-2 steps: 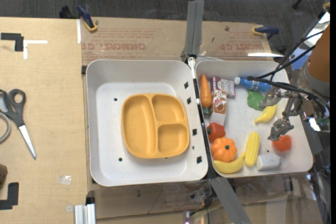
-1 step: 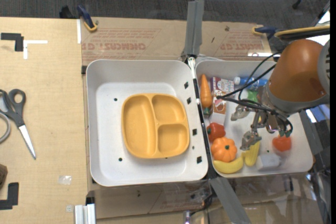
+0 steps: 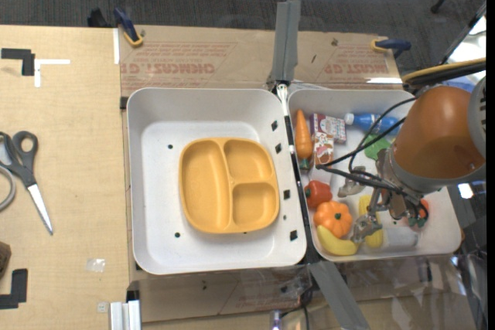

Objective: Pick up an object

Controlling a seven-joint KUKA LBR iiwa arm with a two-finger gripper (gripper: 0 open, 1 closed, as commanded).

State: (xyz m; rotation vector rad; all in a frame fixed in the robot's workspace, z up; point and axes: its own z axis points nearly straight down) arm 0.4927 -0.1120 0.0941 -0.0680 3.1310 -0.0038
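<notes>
Across the left and middle of the frame, a pale wooden bench (image 3: 62, 166), with brown cardboard (image 3: 201, 62) under two shallow white bins. At frame centre, the left bin (image 3: 147, 189), holding a yellow three-compartment plate (image 3: 229, 185) lying flat near its middle. At right, the right bin (image 3: 433, 239), crowded with toy food. Over its right half, the grey arm with its orange band (image 3: 437, 137), reaching in from the right edge and hiding part of the contents. Below the band, the gripper (image 3: 377, 214), low in the lower middle of the right bin, fingers pointing down among the items; how far apart, cannot tell, and nothing seen clearly between them. Just left of the gripper, an orange pumpkin (image 3: 335, 218); below that, a yellow banana (image 3: 334, 243) along the bin's lower wall. Above the pumpkin, a red tomato (image 3: 318, 192), and an orange carrot (image 3: 303, 135) upright against the left wall. Beside the carrot, a small red-and-white carton (image 3: 329, 131). At far left on the bench, grey-handled scissors (image 3: 29, 174).
</notes>
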